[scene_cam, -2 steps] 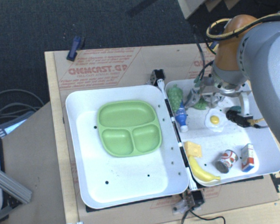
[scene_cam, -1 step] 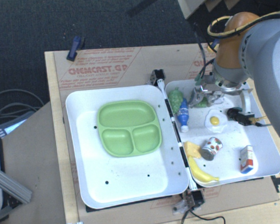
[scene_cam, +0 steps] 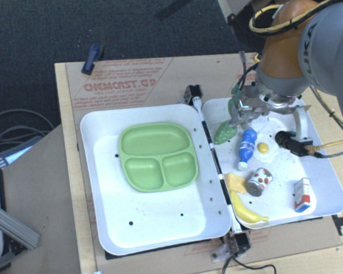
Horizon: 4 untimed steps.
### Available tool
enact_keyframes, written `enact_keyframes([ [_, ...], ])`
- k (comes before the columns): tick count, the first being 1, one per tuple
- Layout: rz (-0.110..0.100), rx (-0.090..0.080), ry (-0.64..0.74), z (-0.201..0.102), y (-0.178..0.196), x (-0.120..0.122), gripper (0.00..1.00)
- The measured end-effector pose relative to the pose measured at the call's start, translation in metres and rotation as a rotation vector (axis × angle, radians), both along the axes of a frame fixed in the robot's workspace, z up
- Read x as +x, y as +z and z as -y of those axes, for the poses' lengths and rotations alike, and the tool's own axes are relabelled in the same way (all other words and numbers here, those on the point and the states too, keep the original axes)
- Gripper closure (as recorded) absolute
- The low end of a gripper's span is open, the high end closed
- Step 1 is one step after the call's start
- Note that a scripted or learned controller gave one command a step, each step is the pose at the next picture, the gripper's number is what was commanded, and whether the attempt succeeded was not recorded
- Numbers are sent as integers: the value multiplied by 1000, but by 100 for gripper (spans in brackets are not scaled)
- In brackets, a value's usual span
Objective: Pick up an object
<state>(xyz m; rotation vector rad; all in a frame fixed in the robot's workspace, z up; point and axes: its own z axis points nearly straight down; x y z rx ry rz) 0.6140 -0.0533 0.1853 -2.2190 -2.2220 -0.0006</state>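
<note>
My gripper hangs low over the back left part of the right bin. A green leafy toy lies right beside it, by the bin's left wall, and touches or nearly touches the gripper. Whether it is gripped is unclear. Just in front of the gripper stands a blue bottle with a white cap. A small fried-egg toy sits to its right.
Further forward in the right bin lie a tin can, a yellow wedge, a banana and a small red and white carton. The left bin holds a green divided plate.
</note>
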Motion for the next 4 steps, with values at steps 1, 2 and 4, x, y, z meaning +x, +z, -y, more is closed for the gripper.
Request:
enact_keyframes([
  [1,-2,0,-1,0,-1,0,0],
  [2,-2,-2,-2,54,-48,-14,0],
  [4,-2,-1,-3,81,-101,-71,0],
])
